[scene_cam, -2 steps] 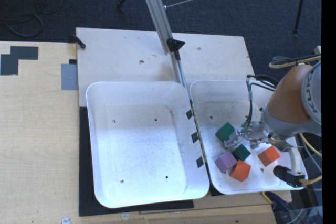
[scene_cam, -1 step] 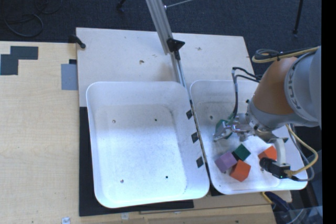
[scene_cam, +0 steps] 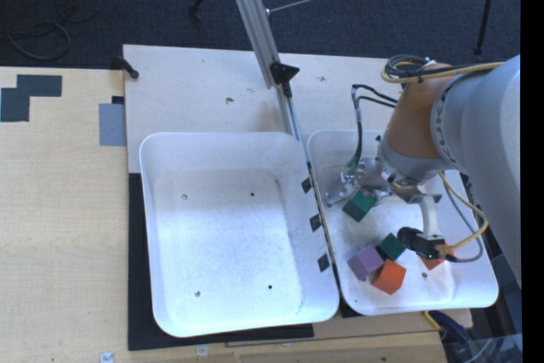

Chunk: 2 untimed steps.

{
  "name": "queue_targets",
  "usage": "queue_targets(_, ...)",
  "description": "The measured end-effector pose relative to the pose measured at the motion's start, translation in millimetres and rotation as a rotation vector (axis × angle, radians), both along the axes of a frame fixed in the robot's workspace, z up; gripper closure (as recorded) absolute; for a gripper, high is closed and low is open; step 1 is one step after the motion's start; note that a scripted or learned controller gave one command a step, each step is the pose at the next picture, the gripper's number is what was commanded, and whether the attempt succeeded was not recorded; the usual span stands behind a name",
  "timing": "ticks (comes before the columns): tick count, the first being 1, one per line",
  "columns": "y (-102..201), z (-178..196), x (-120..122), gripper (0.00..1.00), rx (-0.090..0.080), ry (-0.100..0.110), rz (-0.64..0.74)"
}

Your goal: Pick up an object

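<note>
Camera view: claw (scene_cam: 353, 188) over green block (scene_cam: 360, 205)

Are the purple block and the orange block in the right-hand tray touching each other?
Cannot tell. In the camera view the purple block and orange block sit corner to corner in the right bin, with no plain gap or contact visible.

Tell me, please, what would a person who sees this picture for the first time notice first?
First comes the big grey robot arm with the orange band, reaching in from the right over the right shallow white bin. Its hand is low in that bin, right at a dark green cube. Nearer the bin's front edge lie a purple cube, an orange cube and another dark green cube, close together.
</note>
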State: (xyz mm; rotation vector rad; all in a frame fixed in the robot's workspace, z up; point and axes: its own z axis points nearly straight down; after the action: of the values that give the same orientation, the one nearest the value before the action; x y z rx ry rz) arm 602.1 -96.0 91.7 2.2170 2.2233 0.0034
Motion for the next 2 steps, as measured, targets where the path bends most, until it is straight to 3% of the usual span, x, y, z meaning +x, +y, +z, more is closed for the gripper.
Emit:
queue_targets(1,-0.6,0.1,-1.3,0.00,-0.001,0.002,0.001)
queue_targets(2,-6.1,0.8,-30.7,0.00,-0.001,0.000,-0.003)
